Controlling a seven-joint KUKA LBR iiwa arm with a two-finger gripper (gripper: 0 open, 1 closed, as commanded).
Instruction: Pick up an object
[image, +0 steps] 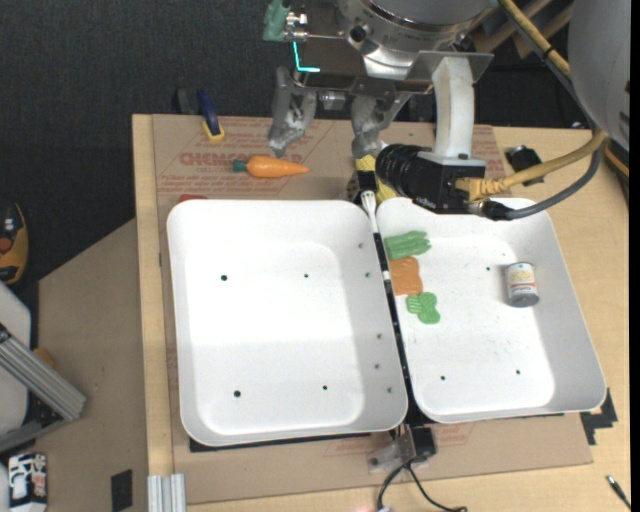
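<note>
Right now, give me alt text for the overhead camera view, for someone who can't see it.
The gripper hangs open above the bench behind two white bins, holding nothing, with a toy carrot lying on the cardboard just below it. The right bin holds a green piece, an orange piece, another green piece and a small can.

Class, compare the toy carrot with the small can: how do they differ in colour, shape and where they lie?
The carrot is orange with a green top; the can is silvery grey with a pale label. The carrot is long and tapers to a point; the can is a short cylinder. The carrot lies on the brown board behind the left bin, outside both bins; the can lies inside the right bin. Both are small and lie apart from the gripper.
</note>
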